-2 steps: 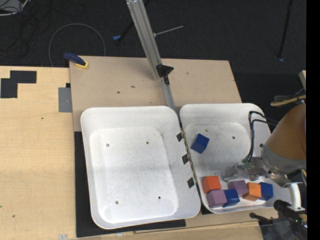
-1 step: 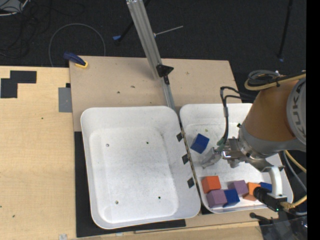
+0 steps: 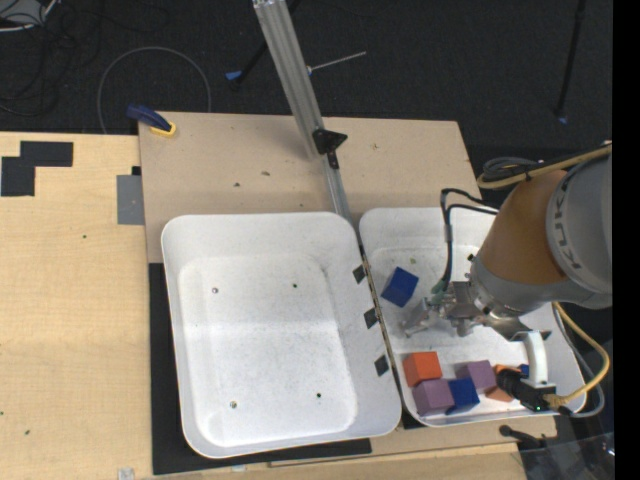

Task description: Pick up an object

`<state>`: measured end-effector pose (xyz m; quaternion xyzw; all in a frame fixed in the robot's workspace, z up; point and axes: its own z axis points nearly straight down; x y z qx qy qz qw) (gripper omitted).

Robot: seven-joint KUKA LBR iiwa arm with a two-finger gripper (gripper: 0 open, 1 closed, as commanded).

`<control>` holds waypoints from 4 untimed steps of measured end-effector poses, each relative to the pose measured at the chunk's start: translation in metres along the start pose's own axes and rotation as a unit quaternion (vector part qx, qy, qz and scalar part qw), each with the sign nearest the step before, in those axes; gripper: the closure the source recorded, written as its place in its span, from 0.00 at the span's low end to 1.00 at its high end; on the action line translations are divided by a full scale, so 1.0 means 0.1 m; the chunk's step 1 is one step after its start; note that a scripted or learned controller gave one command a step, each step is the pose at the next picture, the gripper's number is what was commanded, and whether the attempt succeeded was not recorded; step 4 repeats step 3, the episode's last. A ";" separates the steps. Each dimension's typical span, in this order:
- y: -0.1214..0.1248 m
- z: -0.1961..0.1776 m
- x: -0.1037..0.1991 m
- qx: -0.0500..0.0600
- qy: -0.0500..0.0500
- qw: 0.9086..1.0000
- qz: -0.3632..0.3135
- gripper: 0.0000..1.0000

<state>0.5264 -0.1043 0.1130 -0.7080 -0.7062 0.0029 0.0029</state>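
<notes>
In the right bin [image 3: 420, 230], a blue block [image 3: 399, 286] lies near the left wall. A cluster sits at the front: an orange block [image 3: 422, 367], a purple block [image 3: 433, 397], a second blue block [image 3: 464, 394], another purple block [image 3: 480, 374] and a small orange piece [image 3: 498, 393]. My gripper [image 3: 420, 316] hangs low in the middle of this bin, just right of and below the first blue block and above the orange block. I see nothing held in it. The arm's orange band hides the bin's right part.
The left bin [image 3: 200, 238] lies beside the right one, and black clips [image 3: 370, 318] sit along their shared wall. A slanted aluminium bar [image 3: 300, 88] rises from behind the bins. A small blue and yellow item [image 3: 150, 119] rests at the bench's far left corner.
</notes>
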 end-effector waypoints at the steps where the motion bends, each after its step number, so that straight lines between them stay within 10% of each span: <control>1: 0.07 -0.41 -0.11 -0.004 0.000 1.000 0.000 0.00; 2: 0.51 0.21 -0.02 0.000 0.002 1.000 -0.003 0.00; 3: 1.01 0.14 -0.55 -0.014 -0.012 1.000 0.003 0.00; 4: 1.01 0.14 -0.55 -0.014 -0.012 1.000 0.003 0.00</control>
